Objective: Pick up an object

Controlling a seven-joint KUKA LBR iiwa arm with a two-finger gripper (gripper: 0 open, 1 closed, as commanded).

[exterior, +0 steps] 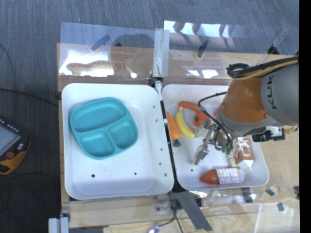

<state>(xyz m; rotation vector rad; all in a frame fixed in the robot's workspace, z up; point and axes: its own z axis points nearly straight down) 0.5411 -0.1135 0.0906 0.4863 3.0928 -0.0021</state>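
**Fingers low in the right bin**

Fingers (208,144) hang spread over the floor of the right bin (187,171), with nothing between them; one metal tip points down toward the bare white bottom. A banana (183,124) and a carrot (173,128) lie just left of them, an orange piece (190,106) curves behind. A small carton (242,149) sits to the right, and a red-ended packet (222,176) lies near the front wall. A teal divided plate (103,127) rests in the left bin (116,183).
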